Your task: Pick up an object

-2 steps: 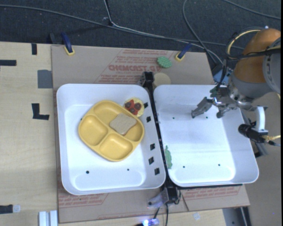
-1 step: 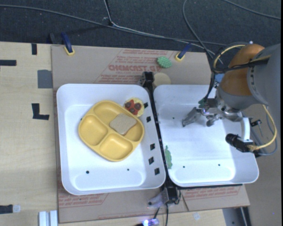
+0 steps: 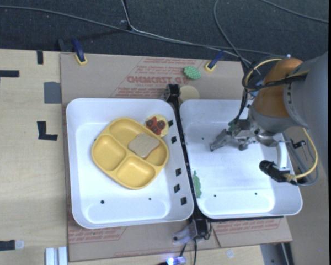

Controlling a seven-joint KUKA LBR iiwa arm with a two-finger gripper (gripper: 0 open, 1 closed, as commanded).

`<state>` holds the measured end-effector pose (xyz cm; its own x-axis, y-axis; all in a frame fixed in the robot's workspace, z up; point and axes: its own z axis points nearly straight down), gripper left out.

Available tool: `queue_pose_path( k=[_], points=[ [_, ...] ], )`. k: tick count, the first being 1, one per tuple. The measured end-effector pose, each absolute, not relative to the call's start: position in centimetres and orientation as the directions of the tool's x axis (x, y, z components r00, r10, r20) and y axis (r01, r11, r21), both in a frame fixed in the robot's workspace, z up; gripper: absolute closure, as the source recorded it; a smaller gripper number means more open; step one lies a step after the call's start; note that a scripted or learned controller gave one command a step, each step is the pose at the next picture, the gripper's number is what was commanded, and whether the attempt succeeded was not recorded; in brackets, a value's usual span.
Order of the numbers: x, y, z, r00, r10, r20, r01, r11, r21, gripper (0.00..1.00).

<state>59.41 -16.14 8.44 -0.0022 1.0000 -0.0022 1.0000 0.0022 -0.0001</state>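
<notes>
Toast slice (image 3: 143, 144) left of hand (image 3: 216, 144)

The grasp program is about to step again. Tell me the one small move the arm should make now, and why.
Probably shift the hand left across the divider toward the yellow compartment plastic tray in the left white bin. The hand sits over bare floor in the right white bin, while the tan bread slice lies on the tray.

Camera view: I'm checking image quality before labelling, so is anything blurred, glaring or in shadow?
Camera view: soft overall; the pincer is small and indistinct; the white bins are bright but not blown out; the yellow tray casts little shadow; the small green thing is too blurred to identify.
</notes>
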Motion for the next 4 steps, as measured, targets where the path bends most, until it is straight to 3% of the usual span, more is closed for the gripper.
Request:
queue_pose_path(
  k=[1, 2, 4],
  points=[
    [59.5, -16.2, 9.7, -0.003, 1.000, -0.004, 1.000, 0.003, 0.004, 1.00],
    [59.5, -16.1, 13.9, -0.001, 1.000, 0.000, 1.000, 0.001, 0.002, 1.00],
    [59.6, -16.1, 26.7, -0.002, 1.000, -0.002, 1.000, 0.002, 0.007, 1.00]
  ],
)
